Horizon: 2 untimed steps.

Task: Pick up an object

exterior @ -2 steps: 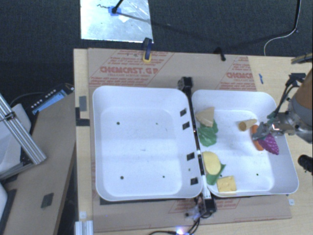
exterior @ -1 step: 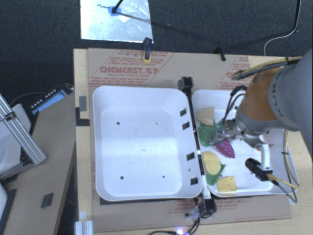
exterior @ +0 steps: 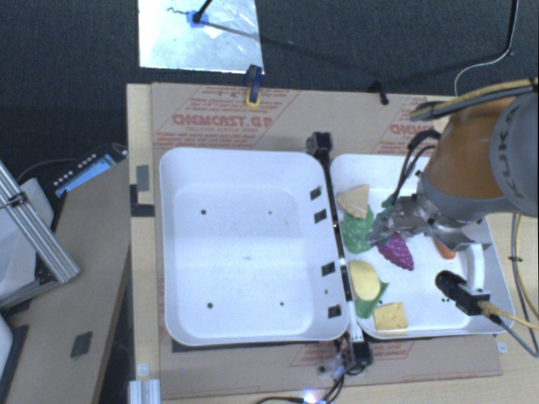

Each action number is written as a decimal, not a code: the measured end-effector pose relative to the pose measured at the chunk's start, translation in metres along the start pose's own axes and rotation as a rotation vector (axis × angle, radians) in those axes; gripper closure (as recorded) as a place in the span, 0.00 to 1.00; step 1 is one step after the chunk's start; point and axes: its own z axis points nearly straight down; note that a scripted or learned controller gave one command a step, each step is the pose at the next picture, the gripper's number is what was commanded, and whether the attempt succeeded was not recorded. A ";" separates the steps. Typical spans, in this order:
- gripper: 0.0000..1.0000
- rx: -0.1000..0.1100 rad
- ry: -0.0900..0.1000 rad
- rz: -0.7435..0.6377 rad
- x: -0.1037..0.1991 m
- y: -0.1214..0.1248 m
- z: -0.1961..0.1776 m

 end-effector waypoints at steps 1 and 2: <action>1.00 0.007 0.001 -0.002 0.056 -0.034 -0.004; 1.00 -0.002 -0.002 0.001 0.067 0.018 -0.063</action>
